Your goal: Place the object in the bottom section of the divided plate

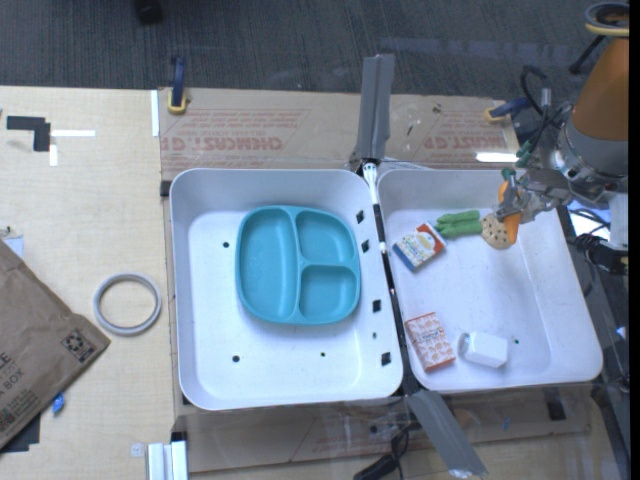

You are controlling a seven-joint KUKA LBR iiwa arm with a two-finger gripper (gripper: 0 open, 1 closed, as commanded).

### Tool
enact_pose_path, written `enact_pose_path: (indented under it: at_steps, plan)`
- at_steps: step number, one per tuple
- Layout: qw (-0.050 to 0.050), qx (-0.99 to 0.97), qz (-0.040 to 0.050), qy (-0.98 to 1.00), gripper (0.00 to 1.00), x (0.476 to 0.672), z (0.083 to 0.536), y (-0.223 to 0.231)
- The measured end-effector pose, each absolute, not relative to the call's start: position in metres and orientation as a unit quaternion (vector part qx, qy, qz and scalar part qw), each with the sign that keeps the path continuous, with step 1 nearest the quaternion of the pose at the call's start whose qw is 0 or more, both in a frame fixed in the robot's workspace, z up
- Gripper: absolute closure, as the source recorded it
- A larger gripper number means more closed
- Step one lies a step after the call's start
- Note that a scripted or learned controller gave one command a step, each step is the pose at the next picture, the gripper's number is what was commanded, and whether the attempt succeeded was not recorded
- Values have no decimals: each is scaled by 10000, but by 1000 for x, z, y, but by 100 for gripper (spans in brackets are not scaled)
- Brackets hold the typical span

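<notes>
A teal divided plate (298, 264) lies in the left bin (200, 298); it has one long section on its left and two smaller ones on its right. My gripper (512, 211) hangs over the back right of the right bin (560, 328). Directly under its tip is a small tan and orange toy food piece (497, 231), touching or very close to it. I cannot make out whether the piece is gripped or resting on the bin floor. The plate is far to the gripper's left, across the wall between the bins.
The right bin also holds a green toy vegetable (457, 223), a small printed carton (418, 247), a red and white packet (429, 341) and a white block (484, 349). A tape ring (127, 302) and a brown cardboard box (35, 338) lie on the bench at left.
</notes>
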State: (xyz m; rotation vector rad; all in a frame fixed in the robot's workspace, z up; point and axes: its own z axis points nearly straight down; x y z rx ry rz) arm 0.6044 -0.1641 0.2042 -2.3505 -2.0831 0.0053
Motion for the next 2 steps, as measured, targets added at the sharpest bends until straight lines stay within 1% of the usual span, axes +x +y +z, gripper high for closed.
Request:
enact_pose_path:
  at_steps: [1,2]
  plan:
    - [-4,-7119,10,-7023,100,576,320,-197]
    - [8,-6681,10,-7441,100,562,271,-186]
